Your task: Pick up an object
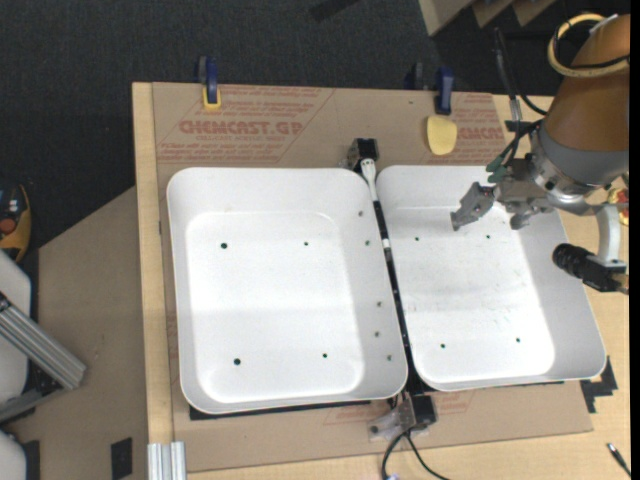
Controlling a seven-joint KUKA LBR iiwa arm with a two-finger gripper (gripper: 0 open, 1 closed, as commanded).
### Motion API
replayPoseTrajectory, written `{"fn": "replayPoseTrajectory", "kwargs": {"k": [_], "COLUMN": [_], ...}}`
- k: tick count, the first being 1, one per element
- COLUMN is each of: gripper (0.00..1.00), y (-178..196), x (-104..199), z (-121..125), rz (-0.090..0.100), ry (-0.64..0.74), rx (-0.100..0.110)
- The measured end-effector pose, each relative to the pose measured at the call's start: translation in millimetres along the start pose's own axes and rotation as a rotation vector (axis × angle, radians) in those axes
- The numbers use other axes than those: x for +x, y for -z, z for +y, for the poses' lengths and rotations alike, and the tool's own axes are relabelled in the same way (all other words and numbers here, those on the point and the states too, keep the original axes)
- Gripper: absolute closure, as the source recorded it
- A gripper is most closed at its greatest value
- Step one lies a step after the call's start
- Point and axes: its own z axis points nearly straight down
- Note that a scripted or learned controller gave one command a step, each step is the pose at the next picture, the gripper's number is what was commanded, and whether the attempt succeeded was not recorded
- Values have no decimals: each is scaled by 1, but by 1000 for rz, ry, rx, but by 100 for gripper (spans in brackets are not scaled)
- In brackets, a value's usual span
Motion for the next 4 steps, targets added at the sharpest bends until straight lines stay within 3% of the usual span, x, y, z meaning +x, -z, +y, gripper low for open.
{"fn": "replayPoseTrajectory", "kwargs": {"k": [1,2,3,4], "gripper": [100,100,100,100], "y": [11,123,128,43], "x": [0,44,37,91], "z": [1,19,4,-31], "rz": [-1,-1,0,3], "ry": [1,6,0,5], "rx": [-3,-15,-2,12]}}
